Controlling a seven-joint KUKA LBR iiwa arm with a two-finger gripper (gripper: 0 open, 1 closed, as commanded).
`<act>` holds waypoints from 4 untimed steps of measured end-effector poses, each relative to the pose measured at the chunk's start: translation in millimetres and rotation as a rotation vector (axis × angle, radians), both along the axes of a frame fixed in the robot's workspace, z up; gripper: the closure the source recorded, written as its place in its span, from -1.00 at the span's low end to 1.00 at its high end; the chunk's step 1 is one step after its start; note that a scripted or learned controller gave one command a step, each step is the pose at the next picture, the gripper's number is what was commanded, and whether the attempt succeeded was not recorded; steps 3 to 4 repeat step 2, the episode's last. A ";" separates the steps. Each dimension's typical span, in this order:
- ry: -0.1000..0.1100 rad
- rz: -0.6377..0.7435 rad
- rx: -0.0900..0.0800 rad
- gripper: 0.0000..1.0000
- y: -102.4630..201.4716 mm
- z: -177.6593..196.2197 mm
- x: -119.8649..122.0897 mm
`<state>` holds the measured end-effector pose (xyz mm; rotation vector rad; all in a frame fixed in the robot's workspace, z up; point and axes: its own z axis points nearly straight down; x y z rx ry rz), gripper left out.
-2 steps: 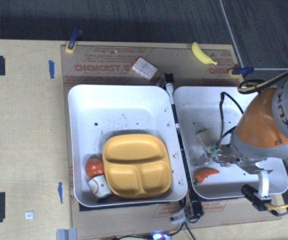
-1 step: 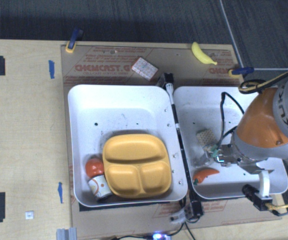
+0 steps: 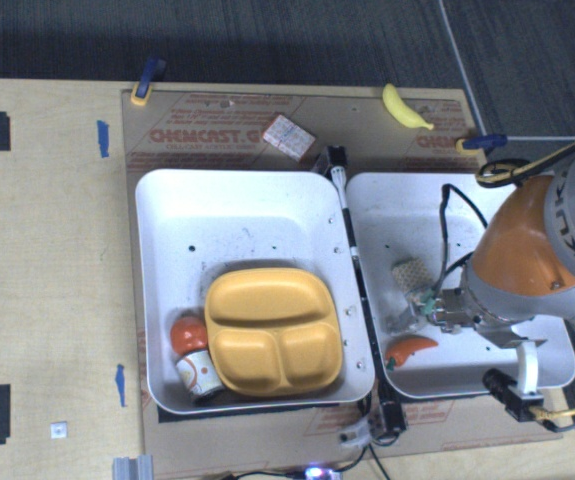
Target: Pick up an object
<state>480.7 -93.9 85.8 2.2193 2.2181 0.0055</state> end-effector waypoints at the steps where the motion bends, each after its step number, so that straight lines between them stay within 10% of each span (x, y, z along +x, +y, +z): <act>1: 0.000 0.000 0.000 -1.00 0.0 0.0 0.0; 4: 0.000 0.002 0.000 -1.00 -0.9 0.0 0.0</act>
